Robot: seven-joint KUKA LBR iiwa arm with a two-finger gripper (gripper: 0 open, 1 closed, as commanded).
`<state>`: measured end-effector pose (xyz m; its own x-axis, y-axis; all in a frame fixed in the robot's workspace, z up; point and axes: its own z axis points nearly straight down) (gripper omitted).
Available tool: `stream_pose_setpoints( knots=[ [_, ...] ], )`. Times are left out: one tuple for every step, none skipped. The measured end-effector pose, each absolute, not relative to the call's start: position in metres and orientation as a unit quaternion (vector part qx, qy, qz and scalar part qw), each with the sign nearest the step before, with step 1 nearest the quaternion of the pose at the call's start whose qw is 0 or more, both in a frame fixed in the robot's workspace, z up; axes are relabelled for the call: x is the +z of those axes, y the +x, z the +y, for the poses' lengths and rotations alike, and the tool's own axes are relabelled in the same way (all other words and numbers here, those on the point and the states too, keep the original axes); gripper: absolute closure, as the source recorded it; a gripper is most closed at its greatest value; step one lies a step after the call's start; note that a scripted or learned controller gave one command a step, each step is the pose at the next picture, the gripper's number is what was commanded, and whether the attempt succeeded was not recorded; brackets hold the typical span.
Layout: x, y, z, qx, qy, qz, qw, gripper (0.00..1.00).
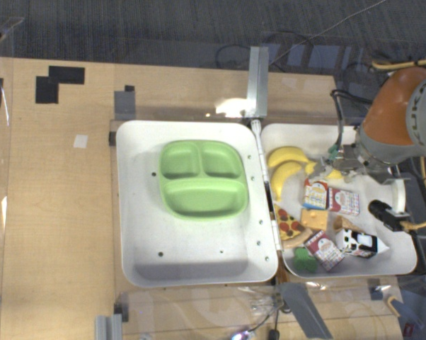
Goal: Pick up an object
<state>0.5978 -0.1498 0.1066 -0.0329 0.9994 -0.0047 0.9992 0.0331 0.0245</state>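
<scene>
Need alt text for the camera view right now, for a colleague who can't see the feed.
The grey and orange arm reaches in from the right, its pincer low over the right bin near the bananas, among cartons and toy food. The left bin holds a green divided plate.

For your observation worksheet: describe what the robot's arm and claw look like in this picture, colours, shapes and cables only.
The arm is a rounded grey body with a broad orange band above the wrist. Dark cables loop beside it. Its claw is a small grey metal piece, too small for further detail.
</scene>
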Motion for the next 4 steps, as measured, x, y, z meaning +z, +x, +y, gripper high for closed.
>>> stream_pose_setpoints(
  knots=[
    [0.102,0.583,-0.117,0.011,0.668,0.744,0.019,0.0],
    [0.115,0.586,-0.114,0.0146,0.666,0.745,0.02,1.0],
    [0.115,0.586,-0.114,0.0145,0.666,0.745,0.02,0.0],
    [0.091,0.582,-0.105,0.0044,0.647,0.762,0.007,0.0]
  ],
)
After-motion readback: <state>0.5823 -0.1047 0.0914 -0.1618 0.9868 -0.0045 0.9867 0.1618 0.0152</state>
